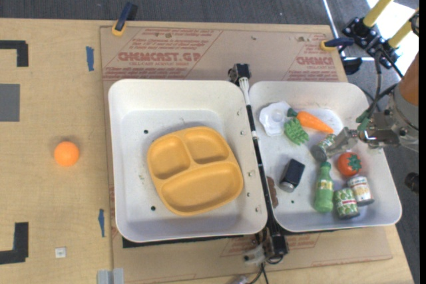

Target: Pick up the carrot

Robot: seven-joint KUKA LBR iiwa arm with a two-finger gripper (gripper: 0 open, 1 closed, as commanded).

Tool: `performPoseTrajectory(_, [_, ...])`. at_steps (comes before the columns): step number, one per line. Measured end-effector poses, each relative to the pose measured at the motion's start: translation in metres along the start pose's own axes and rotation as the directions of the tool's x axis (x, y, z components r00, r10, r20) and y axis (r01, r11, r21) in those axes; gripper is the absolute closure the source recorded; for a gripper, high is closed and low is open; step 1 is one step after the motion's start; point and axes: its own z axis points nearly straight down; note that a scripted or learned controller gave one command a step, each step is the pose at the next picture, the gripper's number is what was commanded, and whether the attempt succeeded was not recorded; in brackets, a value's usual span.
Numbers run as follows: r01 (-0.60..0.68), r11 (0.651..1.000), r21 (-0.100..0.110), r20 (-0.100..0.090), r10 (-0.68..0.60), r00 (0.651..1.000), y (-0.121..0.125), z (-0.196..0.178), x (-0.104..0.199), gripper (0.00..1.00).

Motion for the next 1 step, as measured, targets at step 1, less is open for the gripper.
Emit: performPoseTrajectory(1, [0.264,0.965,-0.002,0.001,-0.264,0.965,0.0988,0.0062,0.0226,0.0])
